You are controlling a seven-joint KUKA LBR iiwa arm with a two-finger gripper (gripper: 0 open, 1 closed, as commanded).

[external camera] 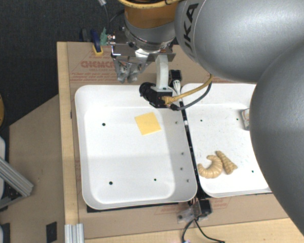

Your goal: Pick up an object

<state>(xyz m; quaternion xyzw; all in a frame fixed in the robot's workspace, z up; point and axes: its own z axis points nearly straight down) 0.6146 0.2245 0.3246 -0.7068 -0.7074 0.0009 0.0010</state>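
Arm: we see the large grey robot arm with an orange band reaching in from the right and covering the upper right of the view.

Jaws: we place the two-finger metal gripper below the orange band, over the brown table just beyond the far rim of the left bin; nothing sits between its fingers, but we cannot tell how wide the jaws stand, since the fingers are small and blurred.

Left bin: we see the shallow white left bin with small dark dots on its floor.

Yellow piece: we find the flat yellow square piece lying on the floor of the left bin, in its far half, near the middle; it lies apart from the gripper, nearer to us than it.

Right bin: the shallow white right bin lies just beside the left bin, partly covered by the arm.

Tan object: we see the tan ridged curved object lying in the near part of the right bin, well apart from the gripper.

Cables: a black fitting with a yellowish cable hangs over the far end of the seam between the bins.

Table: the brown cardboard-topped table bears both bins.
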